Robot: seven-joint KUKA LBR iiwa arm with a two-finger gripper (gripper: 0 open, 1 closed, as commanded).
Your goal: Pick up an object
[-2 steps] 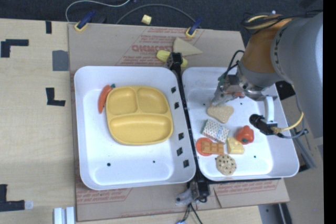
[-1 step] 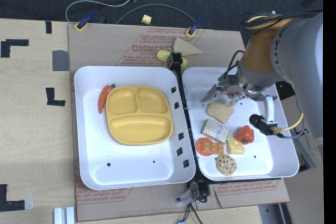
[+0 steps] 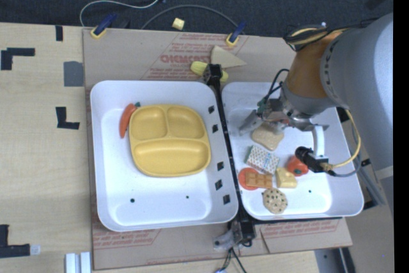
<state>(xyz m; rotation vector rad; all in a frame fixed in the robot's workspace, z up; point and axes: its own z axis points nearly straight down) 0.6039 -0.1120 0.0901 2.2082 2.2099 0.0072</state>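
While the gripper (image 3: 271,117) is hanging low over the upper half of the right bin (image 3: 345,204), the wrist is masking its underside, so I cannot tell whether it is released or clenched, and nothing is showing as grasped. The nearest candidate, a tan bread slice (image 3: 267,137), is lying just at 6 o'clock from the gripper; whether the two are touching cannot be made out. Crowding the slice at its 6 o'clock is a checkered cracker (image 3: 262,158), with an orange waffle (image 3: 254,179) beyond it and a speckled cookie (image 3: 275,200) lowest of all. A yellow block (image 3: 287,179) and a red tomato-like piece (image 3: 296,167) are sitting together at 4 o'clock from the slice, the tomato partly covered. The grey arm (image 3: 358,73) is overhanging the bin's 2 o'clock corner and hiding it. The left bin (image 3: 108,201) is holding a yellow divided plate (image 3: 169,140), with an orange carrot (image 3: 126,119) lying against the plate at 10 o'clock.
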